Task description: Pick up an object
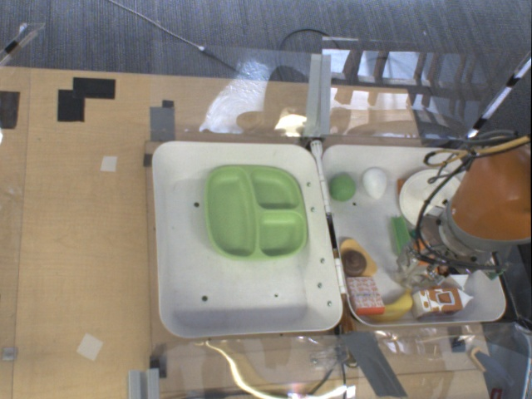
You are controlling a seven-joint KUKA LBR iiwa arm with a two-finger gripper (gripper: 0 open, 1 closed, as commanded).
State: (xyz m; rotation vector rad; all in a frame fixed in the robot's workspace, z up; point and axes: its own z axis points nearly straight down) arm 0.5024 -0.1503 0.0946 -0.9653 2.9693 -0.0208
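In the right bin [366, 160] lie several small objects: a green ball [342, 187], a white egg-shaped piece [375, 182], a green stick [401, 233], a brown donut on a yellow base [356, 260], a red and white box [366, 296], a banana [397, 306] and an orange and white carton [438, 301]. My gripper [413, 270] hangs low over the bin's front right part, just above the banana and the carton and beside the green stick. The arm's orange band and cables cover much of it, and I see no object in its grasp.
A green divided plate [255, 210] lies in the left bin [179, 306]. A white dish [416, 191] sits at the back right of the right bin, partly under the arm. A metal post [317, 98] stands behind the wall between the bins.
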